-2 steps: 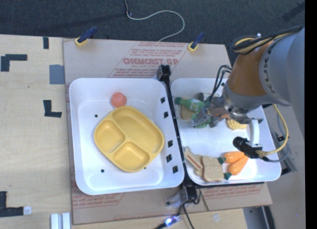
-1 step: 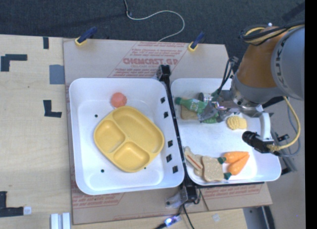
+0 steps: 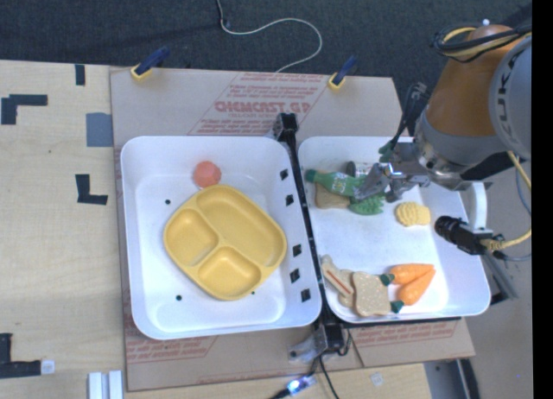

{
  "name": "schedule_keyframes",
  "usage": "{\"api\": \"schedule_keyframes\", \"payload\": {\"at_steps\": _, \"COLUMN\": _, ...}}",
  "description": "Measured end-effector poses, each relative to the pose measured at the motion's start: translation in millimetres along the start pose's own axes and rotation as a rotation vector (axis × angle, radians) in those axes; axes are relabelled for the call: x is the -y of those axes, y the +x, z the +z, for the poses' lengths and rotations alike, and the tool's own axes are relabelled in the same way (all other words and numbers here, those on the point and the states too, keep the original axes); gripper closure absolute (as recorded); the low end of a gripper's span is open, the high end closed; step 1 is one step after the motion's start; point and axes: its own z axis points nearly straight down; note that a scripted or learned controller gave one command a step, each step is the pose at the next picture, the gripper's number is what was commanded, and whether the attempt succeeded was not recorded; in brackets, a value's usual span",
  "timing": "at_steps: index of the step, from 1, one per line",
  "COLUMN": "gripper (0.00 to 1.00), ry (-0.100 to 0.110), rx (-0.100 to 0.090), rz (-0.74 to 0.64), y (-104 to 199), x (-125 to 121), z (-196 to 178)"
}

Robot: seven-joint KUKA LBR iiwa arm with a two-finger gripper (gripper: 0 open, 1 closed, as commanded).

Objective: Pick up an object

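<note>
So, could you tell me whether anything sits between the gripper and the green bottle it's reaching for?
Nothing visible does: the gripper is already right over the green bottle in the right bin.

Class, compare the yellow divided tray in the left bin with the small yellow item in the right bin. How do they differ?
The yellow divided tray is far larger than the small yellow item. The tray is smooth with three compartments; the item is a bumpy lump with none. The tray lies in the left bin, the item in the right bin, close to the gripper. Both are yellow.

Dark carpet (image 3: 104, 9) beyond wooden bench (image 3: 52, 242)
</note>
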Motion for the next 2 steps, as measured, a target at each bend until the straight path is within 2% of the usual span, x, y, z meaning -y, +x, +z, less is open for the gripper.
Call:
{"api": "schedule_keyframes", "payload": {"at_steps": 1, "gripper": 1.00, "ry": 0.002, "rx": -0.002, "rz": -0.005, "y": 48.2, "x": -22.1, "z": -8.9}}
{"api": "schedule_keyframes", "payload": {"at_steps": 2, "gripper": 1.00, "ry": 0.004, "rx": -0.001, "rz": -0.005, "y": 96.2, "x": -43.8, "z": 6.0}}
